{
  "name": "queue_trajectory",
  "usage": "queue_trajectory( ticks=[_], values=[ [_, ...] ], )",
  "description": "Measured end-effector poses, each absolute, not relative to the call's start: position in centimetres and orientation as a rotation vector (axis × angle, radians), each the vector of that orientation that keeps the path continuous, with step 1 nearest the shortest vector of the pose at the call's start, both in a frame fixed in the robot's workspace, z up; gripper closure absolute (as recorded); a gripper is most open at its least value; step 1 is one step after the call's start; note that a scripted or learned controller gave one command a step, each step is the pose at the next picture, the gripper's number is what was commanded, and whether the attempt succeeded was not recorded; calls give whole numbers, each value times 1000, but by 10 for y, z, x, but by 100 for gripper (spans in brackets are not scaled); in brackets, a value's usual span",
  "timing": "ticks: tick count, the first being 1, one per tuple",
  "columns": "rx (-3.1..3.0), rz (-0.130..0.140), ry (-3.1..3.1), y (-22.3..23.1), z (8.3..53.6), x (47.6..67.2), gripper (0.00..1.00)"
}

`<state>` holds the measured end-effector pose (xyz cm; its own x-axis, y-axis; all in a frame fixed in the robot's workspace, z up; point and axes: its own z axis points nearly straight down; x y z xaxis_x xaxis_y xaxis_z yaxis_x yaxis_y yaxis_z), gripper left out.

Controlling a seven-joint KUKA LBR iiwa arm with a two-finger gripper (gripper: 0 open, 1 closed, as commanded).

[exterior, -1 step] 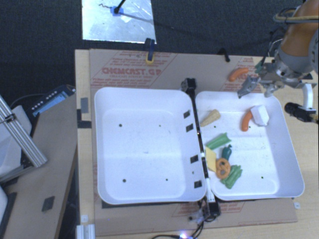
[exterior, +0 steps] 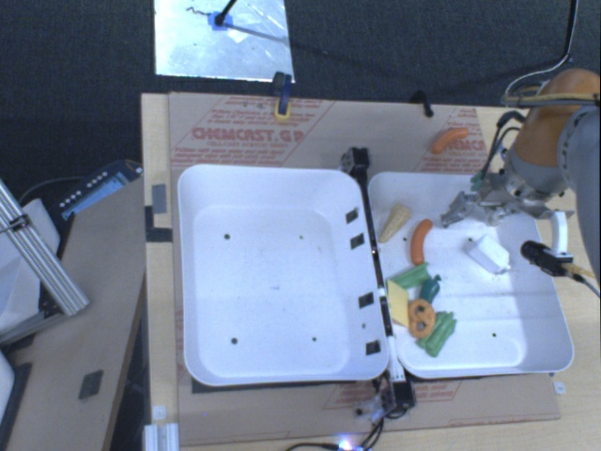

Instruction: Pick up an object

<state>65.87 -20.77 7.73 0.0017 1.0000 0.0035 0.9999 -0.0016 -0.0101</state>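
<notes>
A robotics lab, plainly: left of the gripper (exterior: 470, 207), two white bins (exterior: 272, 186) sit on a cardboard-covered bench (exterior: 254, 125) over dark carpet, with aluminium framing (exterior: 38, 261) and a control pendant (exterior: 94, 188) far off to its left.

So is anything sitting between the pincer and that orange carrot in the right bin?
Nothing visible does. The pincer hangs over the far side of the right bin, and the orange carrot lies just to its left in the view on bare white floor. The corn piece sits beyond the carrot, and the white block lies off to the side.
</notes>
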Motion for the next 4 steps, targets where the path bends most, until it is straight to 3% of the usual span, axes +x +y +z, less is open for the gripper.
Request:
queue_trajectory(
  ticks=[1, 4],
  values=[
    [-2221, -4, -2231, -207, 97, 664, 100],
    [-2221, -10, -2246, -208, 131, 667, 100]
  ],
)
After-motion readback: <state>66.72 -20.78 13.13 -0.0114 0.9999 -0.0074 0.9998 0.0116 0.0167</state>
